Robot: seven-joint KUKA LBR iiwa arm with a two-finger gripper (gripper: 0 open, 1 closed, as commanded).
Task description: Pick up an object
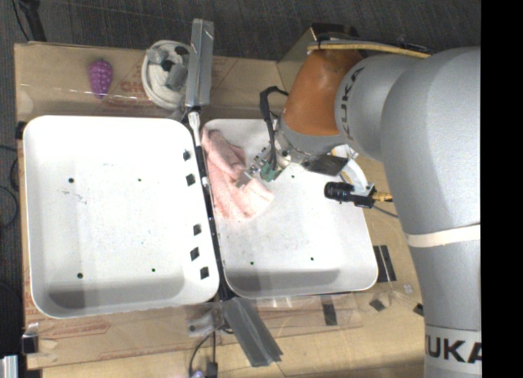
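You're looking at one pink cloth (231, 176), soft and crumpled, lying in the right bin (310, 246). It sits in the bin's upper-left part, close against the left wall by the divider between the two bins. It runs long from the bin's top-left corner downward, narrower and folded at the top, wider and bunched at the lower end. Pale pink with ridged folds. It lies flat on the bin floor.

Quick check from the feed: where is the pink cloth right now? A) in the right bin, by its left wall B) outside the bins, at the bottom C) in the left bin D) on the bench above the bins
A: the pink cloth lies in the right bin, against its left wall, with the gripper at its right edge.
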